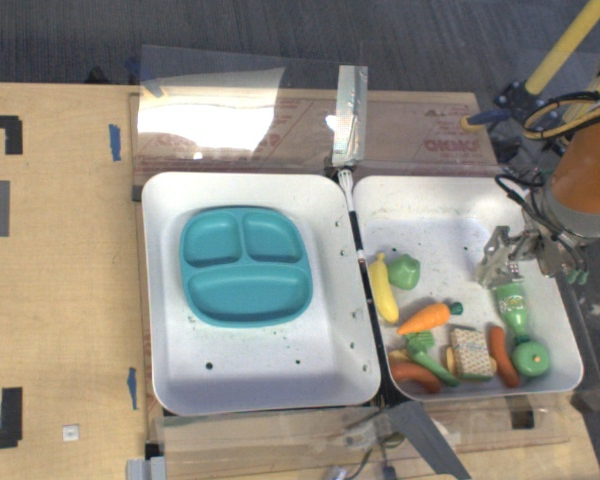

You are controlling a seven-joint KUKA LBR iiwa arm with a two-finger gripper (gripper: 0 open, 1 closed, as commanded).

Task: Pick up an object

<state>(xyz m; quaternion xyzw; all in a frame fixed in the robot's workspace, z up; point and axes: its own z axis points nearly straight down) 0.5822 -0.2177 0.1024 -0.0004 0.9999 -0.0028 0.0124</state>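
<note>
I see my gripper (507, 260) poised over the right bin (435, 208), whether spread or closed I cannot tell, just above a green bottle (513, 306), with carrot (424, 318) and banana (383, 288) lying nearby.

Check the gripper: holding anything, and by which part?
Cannot tell. The gripper sits right above the green bottle in the right bin, but no grasp is visible.

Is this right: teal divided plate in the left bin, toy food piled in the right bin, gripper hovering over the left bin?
One thing is off: the gripper is over the right bin, above the green bottle, not the left bin. The camera view shows it. The teal divided plate in the left bin and the toy food, such as the carrot, in the right bin are as you say.
</note>
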